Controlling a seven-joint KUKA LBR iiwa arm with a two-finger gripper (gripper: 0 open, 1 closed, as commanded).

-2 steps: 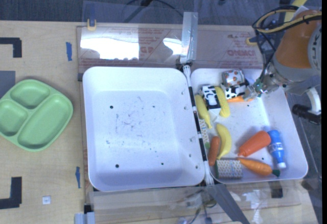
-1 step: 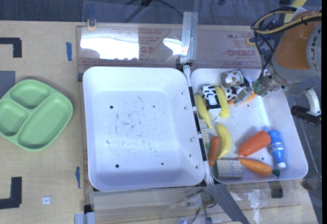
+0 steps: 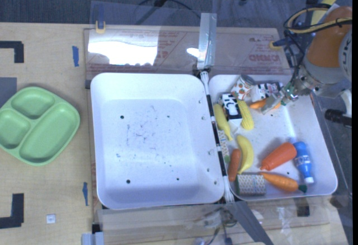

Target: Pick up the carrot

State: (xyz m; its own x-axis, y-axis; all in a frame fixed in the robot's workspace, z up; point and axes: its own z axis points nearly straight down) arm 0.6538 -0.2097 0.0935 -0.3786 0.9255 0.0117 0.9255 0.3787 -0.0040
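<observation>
Where the bench runs out on the left, a green divided plate (image 3: pixel 38 125) rests on the wood, well apart from the bins. Next comes the left bin (image 3: pixel 112 93), white, its floor marked with faint scuffs. A clear panel (image 3: pixel 145 42) stands along the far side of both bins.

The right bin (image 3: pixel 321 154) holds the clutter. Along its left wall: a yellow corn cob (image 3: pixel 245 114) beside a black-and-white item (image 3: pixel 230 105), a banana (image 3: pixel 245 152) nearer, and a small orange carrot (image 3: pixel 234 164) just left of the banana, lying along the wall. A grey mesh-textured block (image 3: pixel 251 183) sits at the near edge. A second carrot (image 3: pixel 281 182) lies flat just right of that block, green tip toward the right. A larger orange piece (image 3: pixel 278 155) sits tilted above it, touching a blue-and-white bottle (image 3: pixel 302 161).

At the far right corner, the gripper (image 3: pixel 290 94) hangs low over small packaged items (image 3: pixel 251 89); a small orange piece (image 3: pixel 258 104) lies just left of it. Finger state: cannot tell. Grey arm with orange band (image 3: pixel 327 51) enters from the right.
</observation>
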